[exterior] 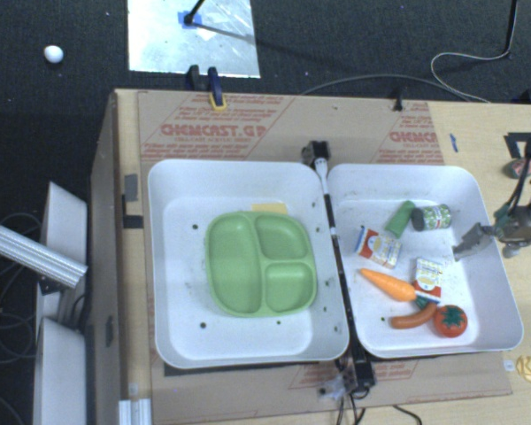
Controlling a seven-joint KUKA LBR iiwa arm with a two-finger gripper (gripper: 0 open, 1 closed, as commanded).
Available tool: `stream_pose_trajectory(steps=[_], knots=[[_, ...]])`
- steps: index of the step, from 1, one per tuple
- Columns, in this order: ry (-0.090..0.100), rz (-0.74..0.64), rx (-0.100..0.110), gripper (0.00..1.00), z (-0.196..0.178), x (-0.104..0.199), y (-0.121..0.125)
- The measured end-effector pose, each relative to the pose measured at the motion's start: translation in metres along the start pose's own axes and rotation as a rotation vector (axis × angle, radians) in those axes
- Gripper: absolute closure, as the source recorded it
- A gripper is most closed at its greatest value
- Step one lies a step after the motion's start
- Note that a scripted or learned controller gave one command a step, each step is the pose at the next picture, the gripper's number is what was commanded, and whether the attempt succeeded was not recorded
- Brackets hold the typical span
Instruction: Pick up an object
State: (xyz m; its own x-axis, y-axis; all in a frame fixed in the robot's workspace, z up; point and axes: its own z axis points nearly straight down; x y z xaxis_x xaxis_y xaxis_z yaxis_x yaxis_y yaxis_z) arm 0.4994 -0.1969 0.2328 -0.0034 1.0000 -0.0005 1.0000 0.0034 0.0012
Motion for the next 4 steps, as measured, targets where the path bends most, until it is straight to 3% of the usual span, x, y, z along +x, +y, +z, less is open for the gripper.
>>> stream_pose_trajectory(steps=[1, 2, 3, 4], knots=[[0.0, -0.001, -0.002, 0.0, 0.148, 0.001, 0.062], [0.001, -0.002, -0.002, 0.0, 0.148, 0.053, 0.133], [0.005, 0.005, 0.026, 0.0, 0.153, 0.027, 0.163], [0.003, -0.001, 0.028, 1.0, 0.142, 0.026, 0.164]])
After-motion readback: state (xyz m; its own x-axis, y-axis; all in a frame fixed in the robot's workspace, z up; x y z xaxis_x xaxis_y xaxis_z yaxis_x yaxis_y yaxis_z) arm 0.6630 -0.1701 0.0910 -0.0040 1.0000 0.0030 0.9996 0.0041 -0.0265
